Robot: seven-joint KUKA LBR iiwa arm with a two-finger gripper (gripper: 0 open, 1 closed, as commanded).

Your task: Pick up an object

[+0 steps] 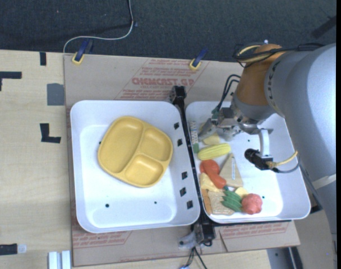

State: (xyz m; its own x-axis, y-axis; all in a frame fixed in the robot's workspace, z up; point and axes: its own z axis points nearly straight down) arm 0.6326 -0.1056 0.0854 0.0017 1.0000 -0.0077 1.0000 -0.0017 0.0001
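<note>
The end effector (216, 129) hung low in the right bin (291, 203), its opening impossible to judge (wrist hardware hid it). The corn cob (215, 150) lay just below it toward the viewer, long axis crosswise, among other toy food.

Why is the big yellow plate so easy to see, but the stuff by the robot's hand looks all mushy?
In the camera view, even light and little glare leave the yellow plate crisp against its white bin; the gripper is small, soft and shadowed by the arm, so the toy food under it blends together.
</note>
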